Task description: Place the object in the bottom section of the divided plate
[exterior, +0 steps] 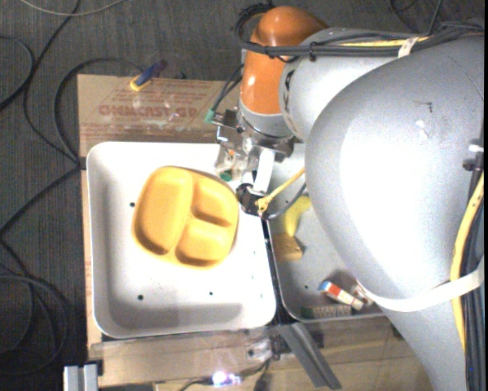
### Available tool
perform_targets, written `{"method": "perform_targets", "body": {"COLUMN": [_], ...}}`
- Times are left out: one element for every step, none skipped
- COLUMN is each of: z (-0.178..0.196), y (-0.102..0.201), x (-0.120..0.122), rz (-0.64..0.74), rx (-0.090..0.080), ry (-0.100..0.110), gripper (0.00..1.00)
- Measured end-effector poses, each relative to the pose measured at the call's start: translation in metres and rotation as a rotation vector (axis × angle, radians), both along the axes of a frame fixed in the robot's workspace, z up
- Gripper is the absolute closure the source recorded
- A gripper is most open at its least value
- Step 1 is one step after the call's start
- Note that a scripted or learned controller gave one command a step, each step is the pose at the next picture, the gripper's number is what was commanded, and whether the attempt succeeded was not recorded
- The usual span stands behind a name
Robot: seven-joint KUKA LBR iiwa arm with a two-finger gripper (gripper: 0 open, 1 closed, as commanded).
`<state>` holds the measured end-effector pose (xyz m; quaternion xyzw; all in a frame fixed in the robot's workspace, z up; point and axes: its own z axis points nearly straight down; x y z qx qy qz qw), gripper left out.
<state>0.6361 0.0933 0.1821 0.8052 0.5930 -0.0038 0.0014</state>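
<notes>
Gripper (226, 168) hangs over divided plate's (178, 210) upper-right rim.

To the left of my claw (242, 169) and slightly above it, the flat brown cardboard sheet (146, 112) bears a line of large red printed capitals, with smaller red print beneath. Both lines are too blurred for me to read any word.

The yellow divided plastic plate (186, 217) is lying in the shallow white bin (117, 300) on the view's left; the flat brown cardboard sheet (146, 114) is lying behind that bin.
</notes>
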Motion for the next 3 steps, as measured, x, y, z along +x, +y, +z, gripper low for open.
{"method": "perform_targets", "body": {"z": [0.078,0.042,0.026], "y": [0.042,0.1,0.08], "x": [0.032,-0.05,-0.079], "rz": [0.27,0.556,0.653], "rx": [0.002,0.007,0.006], "ry": [-0.001,0.003,0.003], "gripper": [1.0,1.0,1.0]}}
